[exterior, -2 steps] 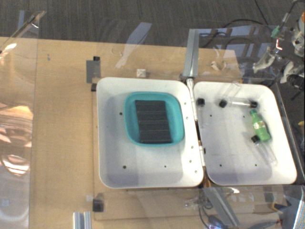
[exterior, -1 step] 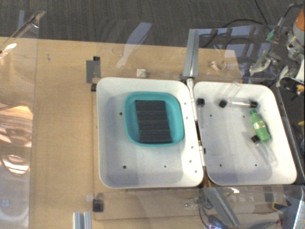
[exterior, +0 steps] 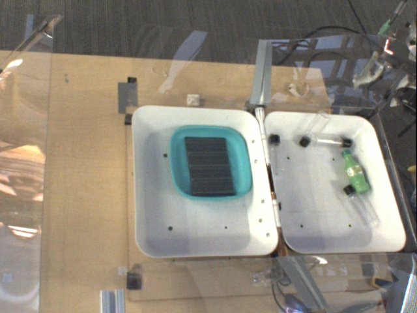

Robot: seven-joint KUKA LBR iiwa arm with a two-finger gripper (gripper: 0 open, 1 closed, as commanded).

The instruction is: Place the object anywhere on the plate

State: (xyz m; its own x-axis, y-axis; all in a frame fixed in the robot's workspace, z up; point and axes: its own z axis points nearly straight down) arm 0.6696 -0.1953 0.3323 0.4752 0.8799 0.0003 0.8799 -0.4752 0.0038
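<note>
the task looks barely begun, judging by how things lie. the teal plate [exterior: 210,162], square with rounded corners and a dark ribbed pad in its middle, sits in the left bin [exterior: 156,233] toward its far side, and nothing rests on it besides that pad. the likely objects are all in the right bin [exterior: 384,240]: a small green bottle [exterior: 355,173] with a black cap lies on its side near the bin's right wall, a clear tube [exterior: 326,139] with black ends lies along the far wall just above it, and another clear tube [exterior: 363,208] trails from the bottle toward the near right corner. a small black piece [exterior: 274,138] sits near the divide between the bins. the gripper cannot be made out among the cables and metal parts at the top right beyond the surface [exterior: 78,175], so i cannot tell how it stands. what is left, then, is everything: reach into the right bin, pick one object, carry it across the divide and set it on the plate.
</note>
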